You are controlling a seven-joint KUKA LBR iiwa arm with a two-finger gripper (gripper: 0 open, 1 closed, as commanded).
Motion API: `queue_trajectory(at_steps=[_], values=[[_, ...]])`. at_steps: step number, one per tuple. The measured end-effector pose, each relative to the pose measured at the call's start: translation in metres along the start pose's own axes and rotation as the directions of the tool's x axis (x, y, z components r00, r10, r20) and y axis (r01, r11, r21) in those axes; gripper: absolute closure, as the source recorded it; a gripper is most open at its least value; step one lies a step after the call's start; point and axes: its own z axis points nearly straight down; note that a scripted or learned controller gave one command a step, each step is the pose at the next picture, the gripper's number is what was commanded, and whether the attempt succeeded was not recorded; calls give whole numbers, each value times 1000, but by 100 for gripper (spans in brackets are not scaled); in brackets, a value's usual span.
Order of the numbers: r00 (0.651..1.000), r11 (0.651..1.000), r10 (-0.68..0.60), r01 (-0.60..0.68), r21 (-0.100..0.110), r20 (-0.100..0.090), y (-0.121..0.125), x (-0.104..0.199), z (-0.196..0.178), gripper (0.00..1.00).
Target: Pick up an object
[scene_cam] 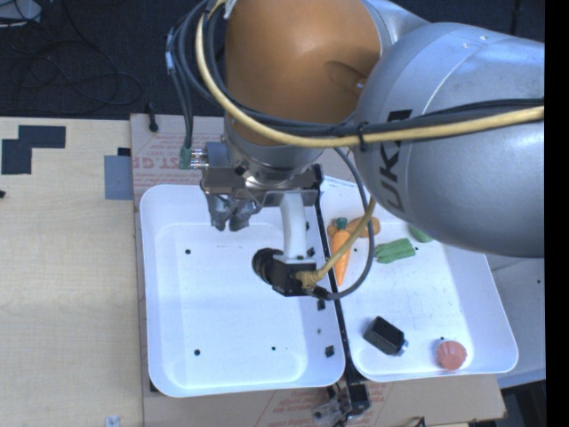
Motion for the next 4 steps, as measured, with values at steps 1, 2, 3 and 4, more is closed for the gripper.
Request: queue_trajectory(at_steps=[1,2,3,4], values=[[1000,1000,-1,0,-21,-9,30,0,-114,100],[1000,1000,-2,2,-3,-3,-33,-1,-26,100],[1000,1000,2,-2,-8,-4,12,-15,60,100],[1000,1000,3,-4,-11,-6,11,-15,56,0]])
